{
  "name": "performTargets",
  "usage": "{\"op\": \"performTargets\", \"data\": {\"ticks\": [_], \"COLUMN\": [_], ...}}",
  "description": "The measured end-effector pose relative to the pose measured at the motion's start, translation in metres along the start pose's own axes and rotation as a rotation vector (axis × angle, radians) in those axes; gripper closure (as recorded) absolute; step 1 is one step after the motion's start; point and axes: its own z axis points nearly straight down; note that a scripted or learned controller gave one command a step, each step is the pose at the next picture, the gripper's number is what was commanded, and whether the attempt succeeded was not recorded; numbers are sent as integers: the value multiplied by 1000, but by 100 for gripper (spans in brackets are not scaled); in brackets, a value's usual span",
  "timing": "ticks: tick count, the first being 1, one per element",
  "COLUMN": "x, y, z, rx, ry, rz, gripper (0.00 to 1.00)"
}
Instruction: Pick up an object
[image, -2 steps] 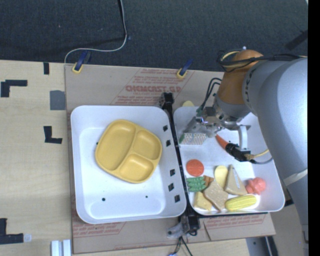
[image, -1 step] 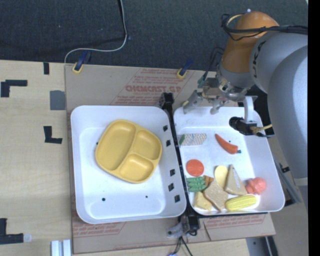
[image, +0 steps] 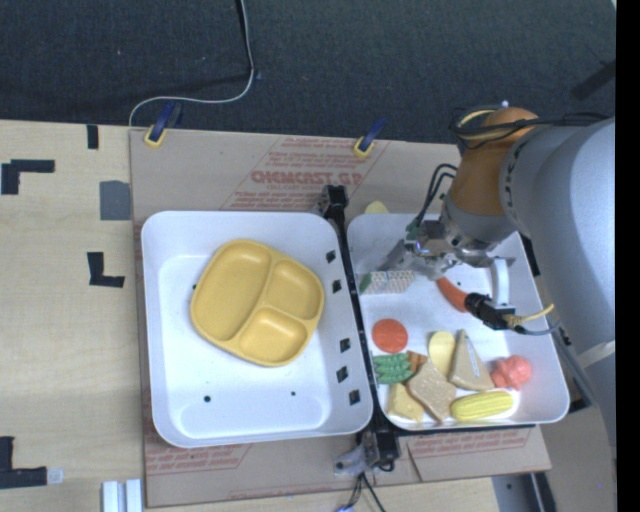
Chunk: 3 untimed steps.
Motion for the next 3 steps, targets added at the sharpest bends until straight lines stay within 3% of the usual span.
{"op": "performTargets", "data": {"ticks": [1, 2, 3], "x": [-60, -79, -77], "y": [-19, -46, -43], "z": [-53, -3, -17], "rx": [-6, -6, -10], "ry": [-1, 1, 1], "rz": [-1, -3, -5], "gripper": [0, 0, 100]}}
